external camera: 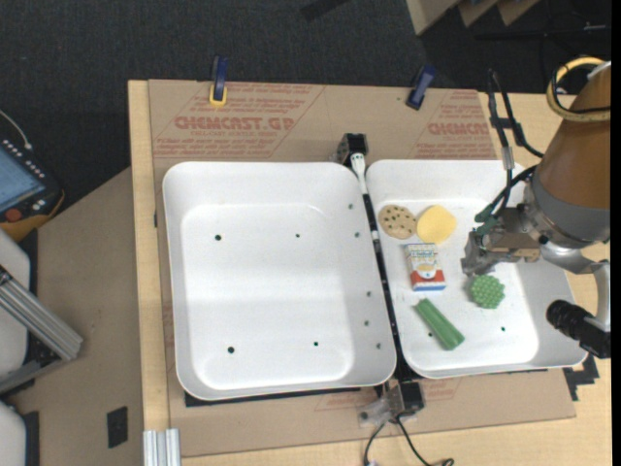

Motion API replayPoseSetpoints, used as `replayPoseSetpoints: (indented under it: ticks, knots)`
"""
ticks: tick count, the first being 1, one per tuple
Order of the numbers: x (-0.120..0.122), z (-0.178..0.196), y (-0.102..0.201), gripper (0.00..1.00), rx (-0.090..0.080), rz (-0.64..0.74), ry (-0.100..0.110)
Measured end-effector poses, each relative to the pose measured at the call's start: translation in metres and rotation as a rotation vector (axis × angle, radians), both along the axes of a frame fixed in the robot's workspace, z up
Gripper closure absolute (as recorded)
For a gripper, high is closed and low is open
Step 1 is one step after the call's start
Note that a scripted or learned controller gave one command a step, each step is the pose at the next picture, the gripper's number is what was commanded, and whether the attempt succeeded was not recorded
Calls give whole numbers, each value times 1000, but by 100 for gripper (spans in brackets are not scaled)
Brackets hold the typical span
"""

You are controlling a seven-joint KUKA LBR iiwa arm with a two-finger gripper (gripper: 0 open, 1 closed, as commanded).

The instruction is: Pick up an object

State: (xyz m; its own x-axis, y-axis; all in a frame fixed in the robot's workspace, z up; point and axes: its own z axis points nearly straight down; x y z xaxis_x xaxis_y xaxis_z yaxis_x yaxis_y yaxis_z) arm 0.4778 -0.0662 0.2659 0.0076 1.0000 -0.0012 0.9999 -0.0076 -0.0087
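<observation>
Camera view: two shallow white bins sit side by side on a brown cardboard sheet [291,105]. The left white bin [194,260] holds nothing that shows. All objects lie in the right white bin [505,343].

Landmark: small white carton with red and blue print [425,266], near the middle of the right bin.
- Round brown cookie with dark chips [396,221]: just behind the carton, toward the divider.
- Round yellow disc [436,223]: just behind the carton, beside the cookie.
- Long green cucumber-like stick [440,323]: in front of the carton, lying at a slant.
- Bumpy green ball [487,292]: right of the carton, slightly forward.

The gripper [482,260] hangs right of the carton, directly behind the green ball and close over it. Finger state: cannot tell, dark hardware and cabling obscure the tips. Carton and ball flank the gripper closely.
</observation>
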Motion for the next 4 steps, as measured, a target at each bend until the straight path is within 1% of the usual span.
replayPoseSetpoints:
  ticks: [1,2,3,4]
  knots:
    - [-1,-65,-45,100,1,2,0]
    - [66,-31,20,100,2,16,-16]
    - [35,51,58,100,3,14,-18]
    - [8,85,121,100,4,16,-15]
